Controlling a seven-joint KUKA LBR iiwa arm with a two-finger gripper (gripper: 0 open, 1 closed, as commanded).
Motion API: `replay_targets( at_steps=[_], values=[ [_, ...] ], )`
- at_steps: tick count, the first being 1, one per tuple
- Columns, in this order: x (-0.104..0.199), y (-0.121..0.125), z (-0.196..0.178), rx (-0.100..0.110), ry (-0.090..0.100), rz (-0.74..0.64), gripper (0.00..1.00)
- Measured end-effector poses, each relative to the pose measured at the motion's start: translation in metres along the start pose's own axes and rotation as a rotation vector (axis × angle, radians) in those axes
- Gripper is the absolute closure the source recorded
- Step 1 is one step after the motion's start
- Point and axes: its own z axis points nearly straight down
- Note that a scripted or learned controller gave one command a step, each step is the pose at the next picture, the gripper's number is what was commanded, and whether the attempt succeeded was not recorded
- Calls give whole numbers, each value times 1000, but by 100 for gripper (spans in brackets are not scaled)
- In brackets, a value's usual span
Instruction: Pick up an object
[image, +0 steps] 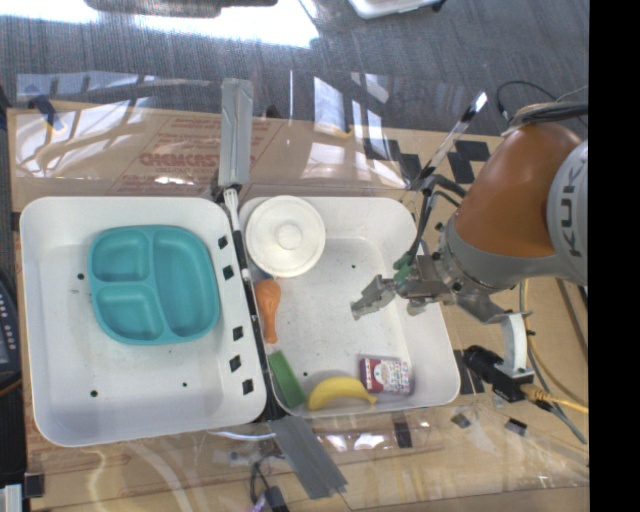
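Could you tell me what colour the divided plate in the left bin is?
The divided plate is teal, seen in the camera view.

My arm (540, 200) shows white letters "KU" at three o'clock; faint red print on the bench (180, 150) at eleven o'clock is unreadable.

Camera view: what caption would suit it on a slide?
Gripper over the right bin, above banana, carrot and lid; teal tray in left bin.

I see my gripper (372, 298) hovering over the right bin (432, 345), above a small carton (385, 375) and banana (338, 391) (teal divided plate (153, 281) sits in the left bin (50, 330)).
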Motion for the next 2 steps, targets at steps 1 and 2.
replay_targets(
  at_steps=[1,2],
  values=[
    [-35,26,77,2,0,31,0],
    [-35,27,77,1,0,31,0]
  ],
)
